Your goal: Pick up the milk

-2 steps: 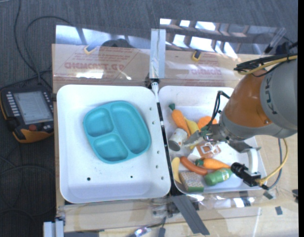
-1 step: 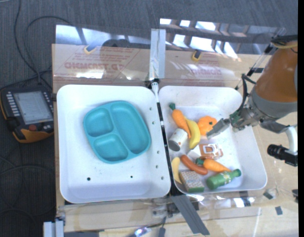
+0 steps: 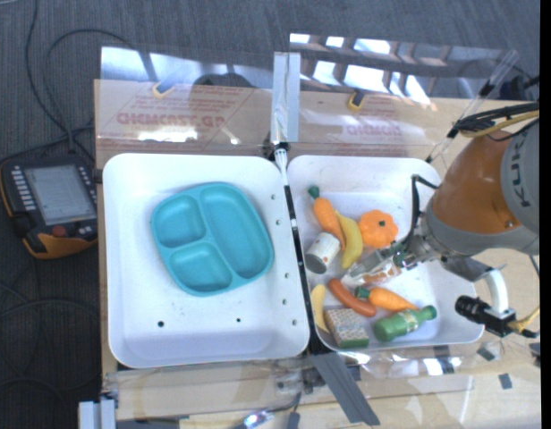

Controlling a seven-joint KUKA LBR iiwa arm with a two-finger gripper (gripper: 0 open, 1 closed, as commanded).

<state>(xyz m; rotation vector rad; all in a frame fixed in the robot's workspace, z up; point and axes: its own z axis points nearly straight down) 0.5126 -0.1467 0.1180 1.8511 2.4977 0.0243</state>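
Jaws hang low over the middle of the right bin (image 3: pixel 454 327), tips pointing toward the food pile, but from my feed I can't tell if they're apart or together. Worktop (image 3: pixel 186 114) looks like pale wood, with cardboard and shiny clear panels behind the bins. Dark grey ribbed carpet (image 3: pixel 43 347) lies around it, with black cables and a teach pendant (image 3: pixel 47 199) on the floor. The milk (image 3: pixel 323 250) is a small white cylinder on its side at that bin's left wall, touching a banana (image 3: pixel 350 239). Nearby are a glossy orange carrot (image 3: pixel 322 211), a round orange fruit (image 3: pixel 378 228) and a green bottle (image 3: pixel 402 322). The left bin (image 3: pixel 132 329) carries a smooth teal divided plate (image 3: pixel 213 237).
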